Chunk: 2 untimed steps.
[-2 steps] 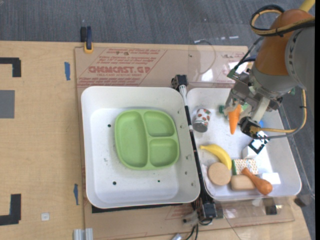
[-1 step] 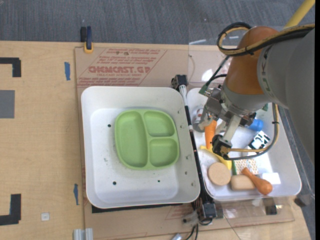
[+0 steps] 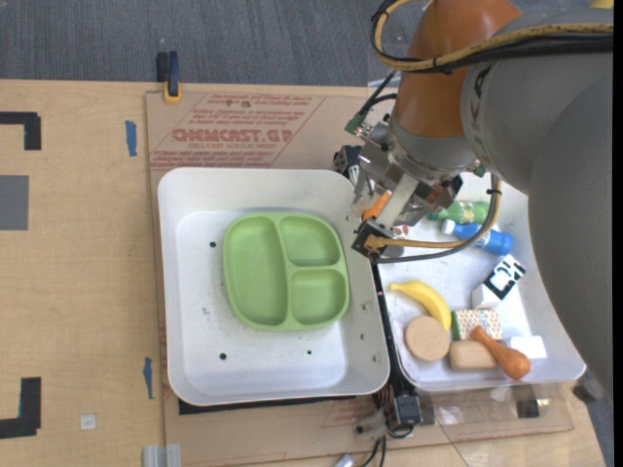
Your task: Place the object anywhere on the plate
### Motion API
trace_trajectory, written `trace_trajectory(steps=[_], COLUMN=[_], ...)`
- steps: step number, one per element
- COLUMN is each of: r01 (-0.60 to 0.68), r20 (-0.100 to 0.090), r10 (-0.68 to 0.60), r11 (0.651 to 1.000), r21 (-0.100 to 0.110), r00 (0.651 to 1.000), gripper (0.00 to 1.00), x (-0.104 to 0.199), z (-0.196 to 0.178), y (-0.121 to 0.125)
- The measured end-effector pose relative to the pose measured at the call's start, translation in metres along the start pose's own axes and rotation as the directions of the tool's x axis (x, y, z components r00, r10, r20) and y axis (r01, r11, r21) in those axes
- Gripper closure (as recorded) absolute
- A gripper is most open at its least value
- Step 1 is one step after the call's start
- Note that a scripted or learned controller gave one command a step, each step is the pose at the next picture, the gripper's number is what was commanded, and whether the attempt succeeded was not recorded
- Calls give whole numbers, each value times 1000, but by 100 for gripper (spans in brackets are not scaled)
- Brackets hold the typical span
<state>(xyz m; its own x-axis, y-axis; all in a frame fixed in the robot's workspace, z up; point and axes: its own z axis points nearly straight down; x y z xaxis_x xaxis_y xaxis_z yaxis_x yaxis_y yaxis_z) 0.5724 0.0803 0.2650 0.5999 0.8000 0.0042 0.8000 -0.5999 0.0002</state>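
Two shallow white plastic bins side by side on bench: left bin (image 3: 185,290), right bin (image 3: 551,353). Both sit on flat brown cardboard sheet (image 3: 234,129) printed with red lettering. Light wooden bench top (image 3: 68,290) carries black tape corner marks (image 3: 27,129), grey square patch (image 3: 12,202), short blue tape strips (image 3: 130,137). Small blue-and-orange clamp (image 3: 170,74) at cardboard's far edge. Grey carpet floor (image 3: 195,13) beyond bench.
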Motion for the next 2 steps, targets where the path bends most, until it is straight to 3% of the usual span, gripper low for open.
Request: trace_trajectory(steps=[1,2], r01=[-282,-284], r20=[14,13], r10=[282,284], r11=[959,959], r21=[9,7], r00=[959,959], gripper=[100,0], x=[3,2], z=[36,34], y=[-62,-60])
